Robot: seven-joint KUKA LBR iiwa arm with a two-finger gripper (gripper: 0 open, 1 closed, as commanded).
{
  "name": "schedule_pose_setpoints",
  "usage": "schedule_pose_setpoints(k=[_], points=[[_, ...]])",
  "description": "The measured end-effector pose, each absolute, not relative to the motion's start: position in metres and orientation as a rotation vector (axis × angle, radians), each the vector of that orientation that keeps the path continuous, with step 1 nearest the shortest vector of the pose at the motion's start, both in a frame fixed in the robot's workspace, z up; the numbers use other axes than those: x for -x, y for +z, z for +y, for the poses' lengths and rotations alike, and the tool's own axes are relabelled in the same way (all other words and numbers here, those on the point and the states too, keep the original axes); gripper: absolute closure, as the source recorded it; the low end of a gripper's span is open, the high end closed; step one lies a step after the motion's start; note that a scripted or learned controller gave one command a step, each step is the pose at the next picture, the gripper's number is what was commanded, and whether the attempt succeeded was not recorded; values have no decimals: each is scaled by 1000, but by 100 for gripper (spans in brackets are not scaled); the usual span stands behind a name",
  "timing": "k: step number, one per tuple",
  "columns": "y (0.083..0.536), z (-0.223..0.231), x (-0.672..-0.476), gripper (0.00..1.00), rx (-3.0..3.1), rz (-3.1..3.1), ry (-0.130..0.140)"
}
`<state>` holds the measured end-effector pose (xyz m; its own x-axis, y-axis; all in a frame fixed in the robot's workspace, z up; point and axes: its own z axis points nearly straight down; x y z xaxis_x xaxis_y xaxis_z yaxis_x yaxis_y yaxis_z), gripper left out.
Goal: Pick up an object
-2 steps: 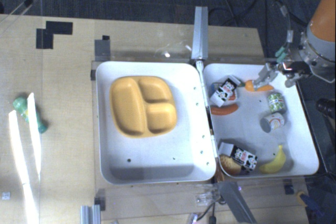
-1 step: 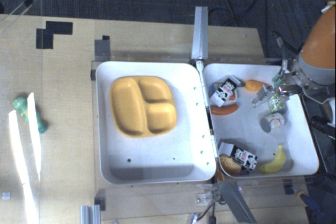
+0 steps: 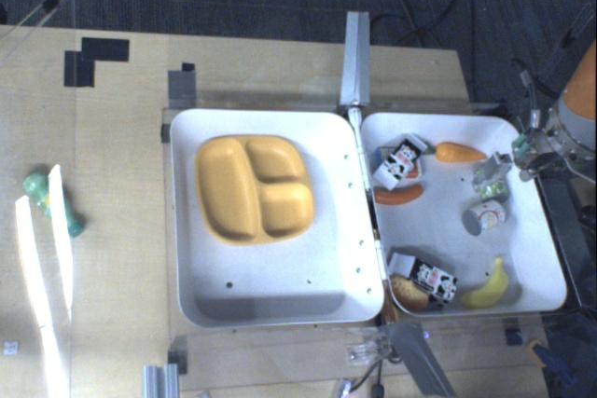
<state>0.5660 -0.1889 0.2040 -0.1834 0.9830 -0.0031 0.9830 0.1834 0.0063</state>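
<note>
- Looking down at a slant on a pale wooden bench, the view takes in two shallow white bins side by side: the left bin [image 3: 270,298] and the right bin [image 3: 532,242].
- A yellow divided tray [image 3: 254,188] lies upside down in the left bin, near its far left corner.
- The right bin holds the loose things that could be picked. A carrot [image 3: 460,153] lies along the far wall, its long axis running left to right. A small black-and-white carton [image 3: 399,160] sits just left of it, with a red sausage-like piece [image 3: 398,195] just below that.
- A small can [image 3: 486,217] lies on its side near the bin's middle. A banana [image 3: 489,287] curves along the near right corner. A second carton [image 3: 431,278] and a brownish lump [image 3: 407,292] sit at the near left corner.
- The arm [image 3: 580,98] enters at the right edge, and its gripper [image 3: 499,174] hangs over the far right part of the right bin.
- The can lies just below and slightly left of the gripper, and looks the nearest target; the carrot lies just up and left.
- Whether the gripper is open or closed cannot be made out; its tip blurs against something pale beneath it.
- The arm is cut off by the frame's right edge.
</note>
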Motion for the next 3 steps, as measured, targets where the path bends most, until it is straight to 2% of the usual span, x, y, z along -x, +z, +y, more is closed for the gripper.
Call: schedule_pose_setpoints(k=[1,2,3], points=[[88,-203,-607,0,-1980,2427,7],[102,-202,-610,100,-1975,2422,14],[233,-142,-616,100,-2068,2354,8]])
